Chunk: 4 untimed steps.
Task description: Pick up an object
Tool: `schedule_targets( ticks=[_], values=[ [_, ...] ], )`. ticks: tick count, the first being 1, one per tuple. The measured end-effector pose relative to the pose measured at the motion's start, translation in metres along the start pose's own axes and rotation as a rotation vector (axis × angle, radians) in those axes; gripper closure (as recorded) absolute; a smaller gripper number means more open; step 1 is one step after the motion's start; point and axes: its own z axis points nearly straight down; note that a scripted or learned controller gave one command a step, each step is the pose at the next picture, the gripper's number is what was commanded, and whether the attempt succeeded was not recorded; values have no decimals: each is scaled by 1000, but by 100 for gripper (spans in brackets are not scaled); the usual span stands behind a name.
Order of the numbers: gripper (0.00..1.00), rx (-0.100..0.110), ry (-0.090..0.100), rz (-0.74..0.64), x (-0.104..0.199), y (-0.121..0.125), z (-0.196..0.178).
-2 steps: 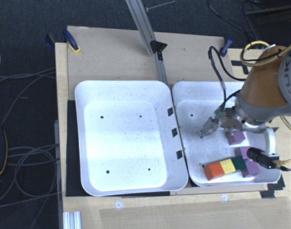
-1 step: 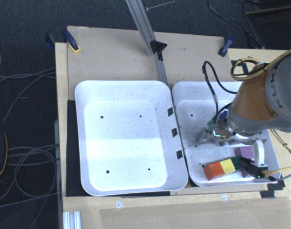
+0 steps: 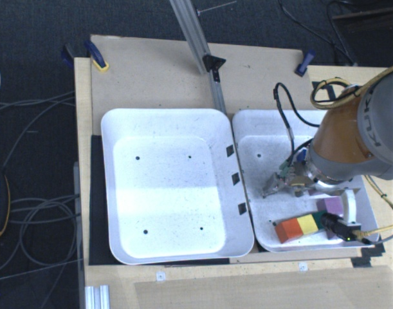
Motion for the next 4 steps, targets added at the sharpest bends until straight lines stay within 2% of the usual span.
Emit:
schedule_targets(
  ticks=[1, 2, 3, 4],
  values=[
    [100, -4, 0, -1, 0, 1, -11],
    [100, -9, -3, -1, -1, 4, -54],
    [100, -12, -3, -3, 6, 10, -115],
    [100, -10, -3, -2, 6, 11, -151]
  ],
)
